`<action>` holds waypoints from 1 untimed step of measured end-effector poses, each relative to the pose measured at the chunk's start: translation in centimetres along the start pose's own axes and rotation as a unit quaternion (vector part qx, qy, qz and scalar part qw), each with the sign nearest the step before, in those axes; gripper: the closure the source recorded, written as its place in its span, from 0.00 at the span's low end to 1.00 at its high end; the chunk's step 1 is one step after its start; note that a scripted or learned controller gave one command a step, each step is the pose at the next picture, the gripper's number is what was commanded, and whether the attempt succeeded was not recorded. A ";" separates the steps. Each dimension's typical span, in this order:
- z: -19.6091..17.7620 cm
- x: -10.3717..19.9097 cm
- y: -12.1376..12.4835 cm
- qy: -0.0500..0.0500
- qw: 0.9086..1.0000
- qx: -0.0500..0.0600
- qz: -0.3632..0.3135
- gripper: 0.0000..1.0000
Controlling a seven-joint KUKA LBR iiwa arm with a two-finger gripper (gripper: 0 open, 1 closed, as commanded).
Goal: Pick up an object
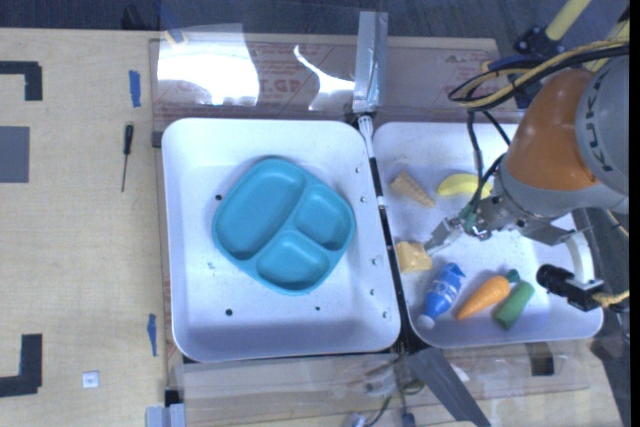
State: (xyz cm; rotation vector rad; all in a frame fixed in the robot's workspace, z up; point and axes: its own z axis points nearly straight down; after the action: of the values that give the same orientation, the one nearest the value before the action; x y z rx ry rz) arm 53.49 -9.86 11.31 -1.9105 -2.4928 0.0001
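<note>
Camera view is looking down on a light wooden counter (70,245) carrying two shallow white bins side by side. The left bin (190,315) is holding a blue divided plate (284,224) with three compartments, sitting tilted near the bin's middle.

The right bin (560,320) is holding the small toys. A pale cone-shaped piece (411,188) is lying toward 11 o'clock of that bin, with a yellow banana (457,184) just beside it at its 3 o'clock. A yellowish lump (413,257) is resting at the bin's 9 o'clock edge, close to the divider between the bins. Toward 6 o'clock a blue and white bottle (441,291) is lying at a slant, an orange carrot (482,296) is lying at its 3 o'clock, and a green vegetable (512,304) is touching the carrot's far end.

The grey arm, with its orange band (553,137), is reaching in from 3 o'clock over the right bin. The claw (452,230) is pointing toward 9 o'clock, sitting between the banana at its 12 o'clock and the bottle at its 6 o'clock, with the yellowish lump near its tip at 8 o'clock. How far its tips are parted I cannot tell, and nothing is visibly caught in it.

A black screwdriver (127,155) is lying on the counter at 9 o'clock of the left bin, with blue tape marks (134,87) nearby.
</note>
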 end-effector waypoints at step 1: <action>2.6 -0.8 -4.8 0.000 0.993 -0.004 0.116 0.00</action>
State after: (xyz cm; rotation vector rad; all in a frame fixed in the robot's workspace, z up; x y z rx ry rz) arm 49.03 -11.84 8.74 -2.1888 -2.2577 -0.0095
